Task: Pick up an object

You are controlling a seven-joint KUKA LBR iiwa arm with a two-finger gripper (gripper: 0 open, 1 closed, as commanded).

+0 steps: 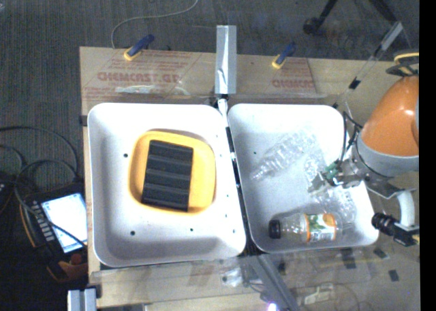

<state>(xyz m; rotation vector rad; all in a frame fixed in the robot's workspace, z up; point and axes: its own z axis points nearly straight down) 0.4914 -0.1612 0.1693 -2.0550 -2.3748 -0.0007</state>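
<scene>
The arm (395, 122) comes in at the right edge of the frame, its orange band above the right bin (272, 116), and the gripper (335, 179) sits low over the right side of that bin; whether it is open or closed I cannot tell, since the wrist and clutter hide it. Nothing is seen held, so as far as the view shows the pick is not yet done. In the right bin a clear crumpled bottle (283, 156) lies near the middle, running up to the right, and another clear plastic piece (337, 201) lies just below the gripper, too faint to make out well. A bottle with an orange label (305, 226) lies on its side along the lower edge of the bin, dark cap to the left. The left bin (109, 126) holds a yellow tray (204, 167) with a black ribbed block (167, 175) on it, well apart from the gripper. Judging by position, the clear plastic by the gripper is the likeliest target; what is left is to close on it, lift it free of the bin and hold it
</scene>
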